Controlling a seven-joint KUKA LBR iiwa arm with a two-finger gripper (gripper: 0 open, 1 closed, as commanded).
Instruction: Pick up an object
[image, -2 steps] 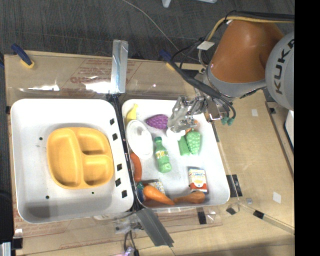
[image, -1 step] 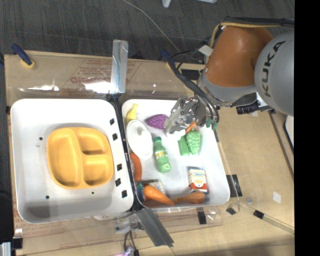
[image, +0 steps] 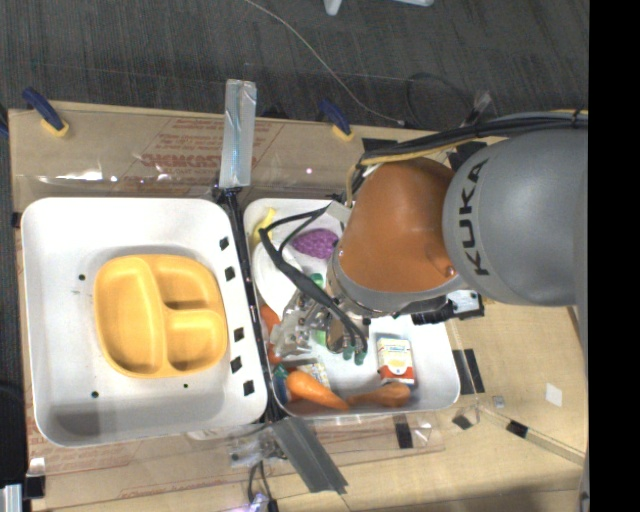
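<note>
The gripper (image: 310, 335) sat low in the right bin (image: 440, 375) above a carrot (image: 312, 392); its grip couldn't be told, so nothing was visibly lifted.

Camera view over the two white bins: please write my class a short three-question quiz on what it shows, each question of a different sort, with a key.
1. True or false: the yellow divided tray lies in the left bin.
2. Which bin is the claw reaching into? A) left bin B) right bin C) neither
3. Fill in: the small carton in the right bin lies just above a long orange ____.

Key: 1 true; 2 B; 3 carrot.
</note>
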